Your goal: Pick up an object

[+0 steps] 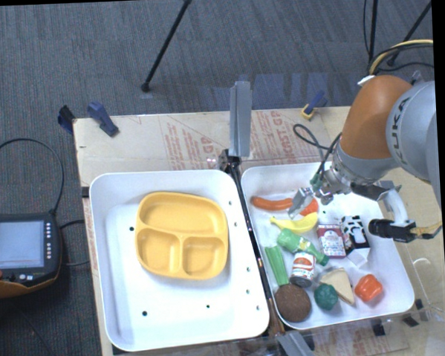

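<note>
Left bin [109,291]: one yellow divided tray [182,235], three compartments, nothing in them. It sits toward the bin's far half.

Right bin [391,267]: crowded.
- Far left: orange-red sausage [270,203], lying crosswise.
- Just near of it: yellow banana [295,223].
- Below the banana: green bottle [291,240], tilted; a green stick [276,265] along the left wall; a small red-labelled can [303,267], upright.
- Near edge: brown disc [293,301], dark green lump [326,297], pale bread wedge [339,281], orange pepper [368,288].
- Centre right: red carton [331,241] beside a black-and-white carton [354,231].

Gripper [307,200]: low over the right bin's far part, at the sausage's right end and just above the banana. A small orange-red thing [310,207] shows right under it. Cannot tell whether the gripper is released or clenched, nor whether it grasps anything.
</note>
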### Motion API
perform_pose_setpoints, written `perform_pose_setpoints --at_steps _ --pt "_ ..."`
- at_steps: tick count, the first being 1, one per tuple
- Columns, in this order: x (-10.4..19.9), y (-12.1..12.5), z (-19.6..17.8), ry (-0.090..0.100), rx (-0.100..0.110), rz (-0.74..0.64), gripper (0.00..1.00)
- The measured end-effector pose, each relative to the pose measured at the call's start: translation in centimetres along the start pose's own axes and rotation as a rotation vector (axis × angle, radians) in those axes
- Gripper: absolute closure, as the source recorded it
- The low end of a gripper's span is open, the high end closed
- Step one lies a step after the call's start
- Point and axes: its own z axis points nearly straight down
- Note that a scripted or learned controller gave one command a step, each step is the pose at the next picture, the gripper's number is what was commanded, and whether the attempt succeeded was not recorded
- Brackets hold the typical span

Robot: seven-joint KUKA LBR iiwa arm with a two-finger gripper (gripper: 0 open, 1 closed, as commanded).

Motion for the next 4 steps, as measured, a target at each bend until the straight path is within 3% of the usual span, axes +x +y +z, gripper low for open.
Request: perform_pose_setpoints --at_steps 1,2,3,4 --pt "-1.1 1.7 3.6 -0.001 -0.001 0.002 0.00" --pt "-1.5 1.7 -5.4 -0.003 -0.006 0.189 0.00" --pt "1.3 2.3 3.5 0.000 0.001 0.162 0.00" --pt "1.3 2.3 2.6 0.001 0.002 0.163 1.00"
